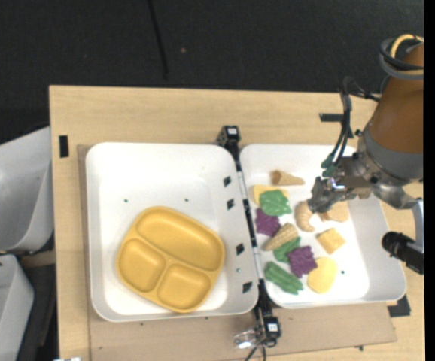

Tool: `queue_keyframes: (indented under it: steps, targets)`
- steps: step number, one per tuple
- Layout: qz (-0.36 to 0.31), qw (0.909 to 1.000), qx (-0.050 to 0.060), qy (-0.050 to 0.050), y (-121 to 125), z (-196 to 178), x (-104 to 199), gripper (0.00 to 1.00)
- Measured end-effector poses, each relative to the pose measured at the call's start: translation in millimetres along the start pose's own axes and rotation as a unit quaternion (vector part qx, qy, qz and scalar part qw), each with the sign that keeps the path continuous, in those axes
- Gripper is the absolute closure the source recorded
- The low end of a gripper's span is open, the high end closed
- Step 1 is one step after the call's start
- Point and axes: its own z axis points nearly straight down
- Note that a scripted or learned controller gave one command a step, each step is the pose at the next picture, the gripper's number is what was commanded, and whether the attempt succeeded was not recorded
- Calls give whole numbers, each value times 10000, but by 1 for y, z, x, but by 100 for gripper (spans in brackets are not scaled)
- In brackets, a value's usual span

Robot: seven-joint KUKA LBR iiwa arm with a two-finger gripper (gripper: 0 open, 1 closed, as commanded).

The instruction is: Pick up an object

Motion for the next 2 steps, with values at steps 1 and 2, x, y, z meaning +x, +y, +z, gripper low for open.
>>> queue_keyframes:
  steps: [1,2]
  targets:
    - [14,10000,31,-4,0,-30,49,100]
    - [-5,10000,9,1,1,-106,139,100]
